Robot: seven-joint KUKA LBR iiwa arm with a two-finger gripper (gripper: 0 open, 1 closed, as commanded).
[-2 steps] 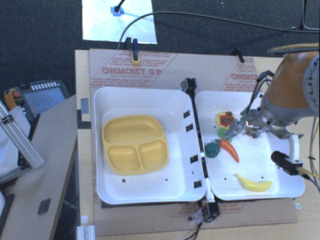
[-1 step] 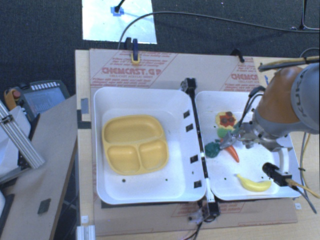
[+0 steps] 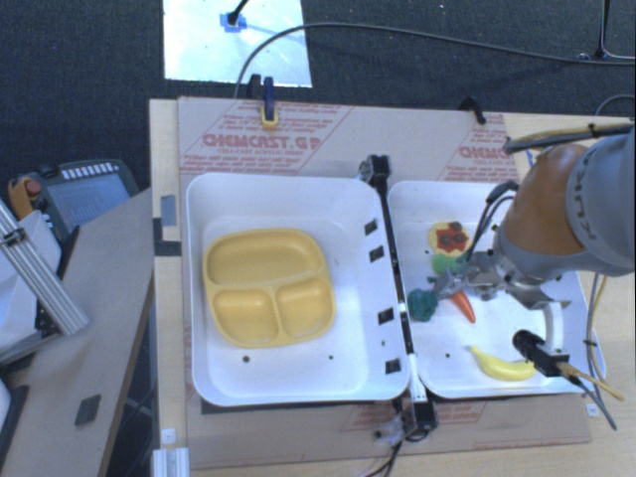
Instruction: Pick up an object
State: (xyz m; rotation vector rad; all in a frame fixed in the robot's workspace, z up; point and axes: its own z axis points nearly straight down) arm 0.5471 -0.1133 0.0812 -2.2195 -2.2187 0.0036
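Gripper over right bin toys, nothing visibly held

Gripper [image 3: 459, 284] sits low in the right bin [image 3: 556, 199], near its left wall about midway along, right by the carrot [image 3: 465, 306] and green toy [image 3: 422, 304]. Whether it is parted or clamped: cannot tell, the arm [image 3: 556, 217] and wrist cover it. No object visibly gripped.

Right bin contents: green toy against left wall; carrot just beside it toward the centre; a yellow-red-green piece [image 3: 448, 238] farther toward the back edge; banana [image 3: 502, 366] near the front edge, apart from the rest. Left bin [image 3: 288, 192] carries a yellow tray [image 3: 268, 286], roughly centred.

Handling guess: all look like small plastic play food, so light, stiff, smooth, likely slippery. Carrot is thin and tapered, best pinched across its thicker middle, not the tip. Banana is curved; grab across the mid-body, where it lies free with room both sides. Green toy is lumpy and hugs the wall, so finger clearance is poor on that side. Tray is wide and shallow, poor target.
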